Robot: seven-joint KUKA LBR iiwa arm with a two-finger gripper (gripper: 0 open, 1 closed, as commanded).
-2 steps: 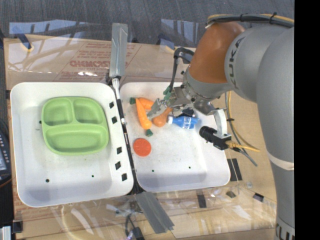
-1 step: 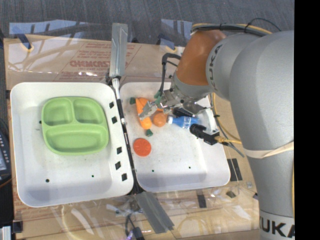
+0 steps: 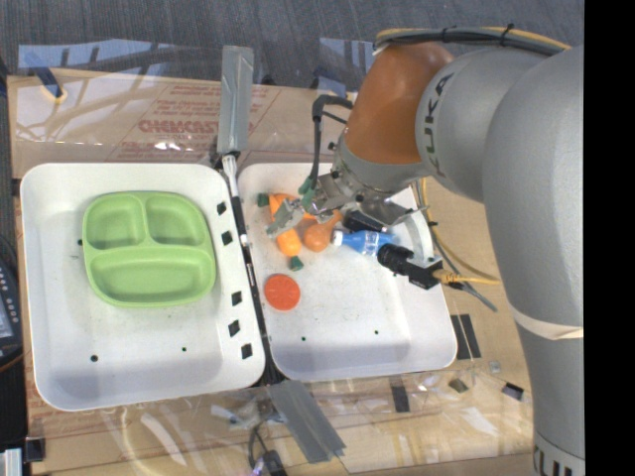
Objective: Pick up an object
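Cardboard (image 3: 149,117) under both bins reads partly "CHEMCAST"; arm (image 3: 496,117) shows "KUKA". Gripper (image 3: 322,204) sits among orange pieces (image 3: 303,236), grip state unclear. Blue bottle (image 3: 359,241) lies left-right.

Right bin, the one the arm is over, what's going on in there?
The arm's gripper is down in the right bin, in among a cluster of small toys: orange pieces and a blue one. An orange disc lies apart, nearer the front. I can't tell whether anything is gripped. The left bin holds a green tray.
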